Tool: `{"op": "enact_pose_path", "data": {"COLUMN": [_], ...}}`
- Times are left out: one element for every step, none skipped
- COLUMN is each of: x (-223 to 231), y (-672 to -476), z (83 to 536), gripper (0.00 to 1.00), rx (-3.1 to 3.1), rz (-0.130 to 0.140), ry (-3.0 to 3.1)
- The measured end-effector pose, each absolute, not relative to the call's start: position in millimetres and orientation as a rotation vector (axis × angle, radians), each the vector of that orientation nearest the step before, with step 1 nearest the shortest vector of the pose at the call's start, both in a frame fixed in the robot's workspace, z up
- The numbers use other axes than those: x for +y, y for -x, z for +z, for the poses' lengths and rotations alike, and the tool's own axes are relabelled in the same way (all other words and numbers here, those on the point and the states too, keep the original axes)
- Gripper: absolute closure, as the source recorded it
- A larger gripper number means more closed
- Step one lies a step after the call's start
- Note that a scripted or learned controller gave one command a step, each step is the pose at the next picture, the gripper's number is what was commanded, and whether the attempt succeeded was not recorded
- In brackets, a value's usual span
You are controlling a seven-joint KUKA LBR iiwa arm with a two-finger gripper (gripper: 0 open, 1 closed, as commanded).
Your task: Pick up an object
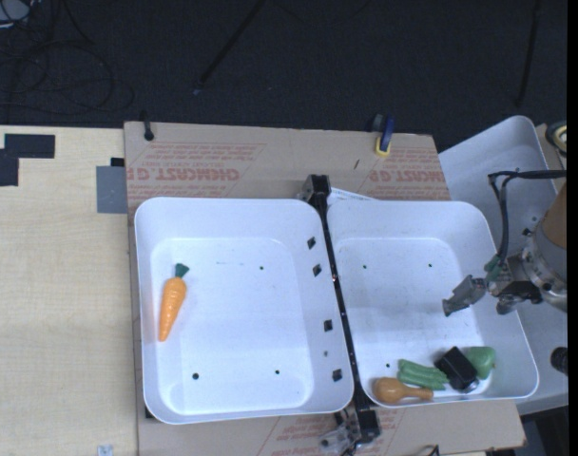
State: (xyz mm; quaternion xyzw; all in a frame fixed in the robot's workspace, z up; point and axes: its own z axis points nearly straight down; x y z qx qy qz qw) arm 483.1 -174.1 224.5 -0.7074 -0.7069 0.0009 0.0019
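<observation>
Two white bins [227,218], one carrot [171,302], four more items crowded together [441,375].

A sheet of brown cardboard [270,160] with red printing lies under the two white bins. A yellow and blue clamp [384,137] grips its far edge. Black cables [42,55] trail across the dark floor behind.

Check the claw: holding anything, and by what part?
Nothing held. The claw hangs over the right bin, apart from the black object and green items below it.
</observation>
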Motion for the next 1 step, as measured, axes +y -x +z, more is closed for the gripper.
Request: {"op": "enact_pose_path", "data": {"x": [-128.3], "y": [-539.6], "z": [148.6], "gripper": [0.00], "rx": [-2.223], "rz": [0.002], "ry": [2.212]}}
